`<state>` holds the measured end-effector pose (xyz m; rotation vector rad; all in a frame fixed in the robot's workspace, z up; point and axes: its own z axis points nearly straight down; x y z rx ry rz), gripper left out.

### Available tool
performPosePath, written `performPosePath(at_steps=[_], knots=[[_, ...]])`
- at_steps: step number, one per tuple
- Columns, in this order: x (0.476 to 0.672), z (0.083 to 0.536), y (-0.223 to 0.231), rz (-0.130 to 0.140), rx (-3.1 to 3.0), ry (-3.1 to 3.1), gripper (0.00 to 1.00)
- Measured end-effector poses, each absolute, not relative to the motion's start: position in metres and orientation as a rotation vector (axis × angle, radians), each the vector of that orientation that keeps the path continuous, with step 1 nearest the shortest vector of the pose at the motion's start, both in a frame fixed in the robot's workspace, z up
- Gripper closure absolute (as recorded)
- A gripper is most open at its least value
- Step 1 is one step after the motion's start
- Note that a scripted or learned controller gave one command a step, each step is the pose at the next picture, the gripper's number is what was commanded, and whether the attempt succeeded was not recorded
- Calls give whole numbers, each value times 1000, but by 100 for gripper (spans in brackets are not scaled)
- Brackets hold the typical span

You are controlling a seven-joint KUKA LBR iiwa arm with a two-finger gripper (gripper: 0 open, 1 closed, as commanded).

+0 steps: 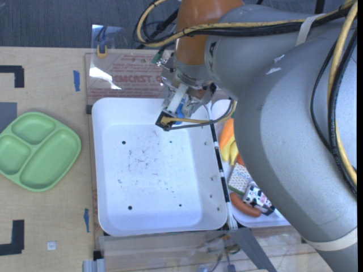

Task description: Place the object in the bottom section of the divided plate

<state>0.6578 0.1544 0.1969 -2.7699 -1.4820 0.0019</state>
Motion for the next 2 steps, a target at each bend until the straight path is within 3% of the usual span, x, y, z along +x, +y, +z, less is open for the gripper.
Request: performPosePath(at_steps=[1,2], knots=[[609,94,202,0,-3018,-865,100],[650,88,225,-9,-3103,-471,100]])
